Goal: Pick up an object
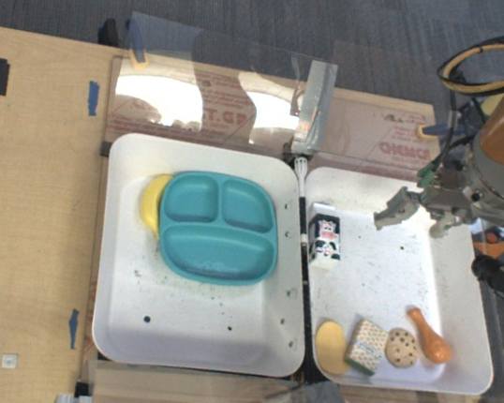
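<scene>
1. Above the right bin (468, 277), we see the pincer (416, 214) spread apart and gripping nothing.
2. Nearest it stands a small printed carton (325, 234) by the left wall; we judge it light, stiff, best pinched across its narrow sides.

Both white bins (125, 223) look like smooth plastic with dark specks. The teal divided plate (219, 227) in the left bin is smooth, slightly shiny plastic. The bench (10, 233) looks like matt wood board. The gripper (418, 213) seems dull grey metal.
</scene>
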Robot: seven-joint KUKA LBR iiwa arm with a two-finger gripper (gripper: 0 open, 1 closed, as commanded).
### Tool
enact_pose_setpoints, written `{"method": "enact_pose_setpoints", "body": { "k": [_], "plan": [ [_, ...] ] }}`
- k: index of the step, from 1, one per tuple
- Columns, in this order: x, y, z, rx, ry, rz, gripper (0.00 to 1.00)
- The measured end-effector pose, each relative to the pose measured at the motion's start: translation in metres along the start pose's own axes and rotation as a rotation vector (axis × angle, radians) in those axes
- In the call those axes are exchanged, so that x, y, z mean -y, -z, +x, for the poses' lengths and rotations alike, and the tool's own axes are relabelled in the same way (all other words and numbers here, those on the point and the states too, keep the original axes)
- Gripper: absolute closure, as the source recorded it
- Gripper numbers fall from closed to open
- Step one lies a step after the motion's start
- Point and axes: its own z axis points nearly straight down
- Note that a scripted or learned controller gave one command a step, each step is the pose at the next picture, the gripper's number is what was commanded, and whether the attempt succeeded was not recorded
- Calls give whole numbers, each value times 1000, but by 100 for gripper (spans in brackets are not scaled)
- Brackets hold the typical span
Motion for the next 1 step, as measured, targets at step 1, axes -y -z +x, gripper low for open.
{"method": "enact_pose_setpoints", "body": {
  "k": [1],
  "plan": [
    [50, -124, -75, 1, -27, 10, 0]
  ]
}}
